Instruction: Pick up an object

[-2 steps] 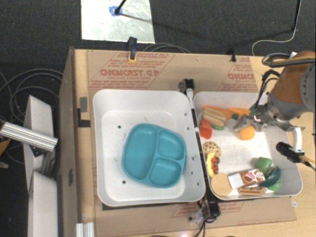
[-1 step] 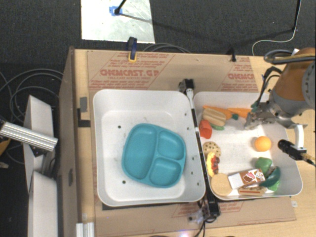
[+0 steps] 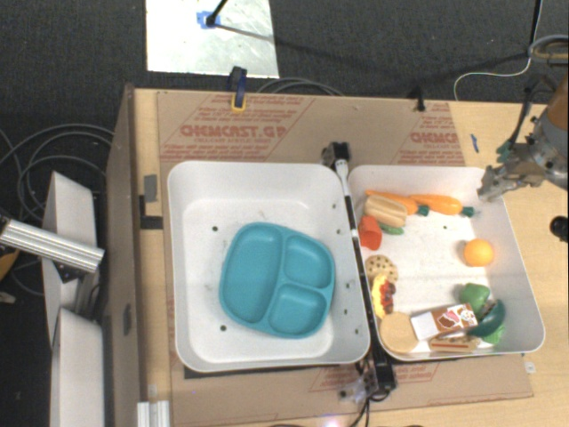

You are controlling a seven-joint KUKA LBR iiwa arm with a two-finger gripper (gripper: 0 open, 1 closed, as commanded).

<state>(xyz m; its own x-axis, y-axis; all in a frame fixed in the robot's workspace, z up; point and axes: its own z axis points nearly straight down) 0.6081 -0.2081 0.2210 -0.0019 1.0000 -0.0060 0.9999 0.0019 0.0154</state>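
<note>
Toy carrot (image 3: 425,204) near end effector (image 3: 494,183)

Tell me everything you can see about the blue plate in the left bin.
The blue plate is a turquoise, divided tray that looks like smooth plastic, with rounded corners and three compartments: one long section on its left and two smaller ones on its right. It lies flat, right side up and turned slightly askew, on the floor of the left bin, a little toward the near right corner. Nothing lies in its compartments, and only the bin floor touches it.

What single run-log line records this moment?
arm: gripper above right bin far rim | held: nothing seen | nearest: carrot | plate: left bin
</note>
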